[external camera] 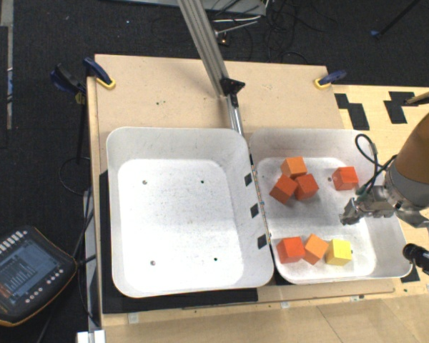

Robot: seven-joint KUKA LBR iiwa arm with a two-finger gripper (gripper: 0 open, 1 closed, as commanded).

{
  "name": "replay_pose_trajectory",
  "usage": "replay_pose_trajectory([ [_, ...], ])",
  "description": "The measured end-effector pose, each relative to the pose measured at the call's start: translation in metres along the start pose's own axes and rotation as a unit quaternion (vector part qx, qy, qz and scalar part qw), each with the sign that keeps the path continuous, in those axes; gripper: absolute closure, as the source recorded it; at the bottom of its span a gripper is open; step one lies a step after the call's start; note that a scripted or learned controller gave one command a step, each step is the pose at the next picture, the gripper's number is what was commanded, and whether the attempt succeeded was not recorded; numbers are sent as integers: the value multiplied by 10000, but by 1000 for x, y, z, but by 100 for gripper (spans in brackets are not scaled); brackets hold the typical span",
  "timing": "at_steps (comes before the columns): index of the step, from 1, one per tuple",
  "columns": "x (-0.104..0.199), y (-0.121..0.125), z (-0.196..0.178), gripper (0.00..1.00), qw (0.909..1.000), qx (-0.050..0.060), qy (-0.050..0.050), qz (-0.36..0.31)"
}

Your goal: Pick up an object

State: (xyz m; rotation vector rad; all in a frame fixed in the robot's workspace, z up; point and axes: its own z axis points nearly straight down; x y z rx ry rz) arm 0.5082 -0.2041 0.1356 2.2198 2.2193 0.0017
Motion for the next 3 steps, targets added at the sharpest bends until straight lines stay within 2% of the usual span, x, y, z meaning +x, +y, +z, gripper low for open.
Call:
replay_pose_trajectory([
  [2, -6, 5, -116, 100, 10000, -26, -14, -17],
  [3, 44, 9, -105, 100, 10000, 10, 12, -38],
])
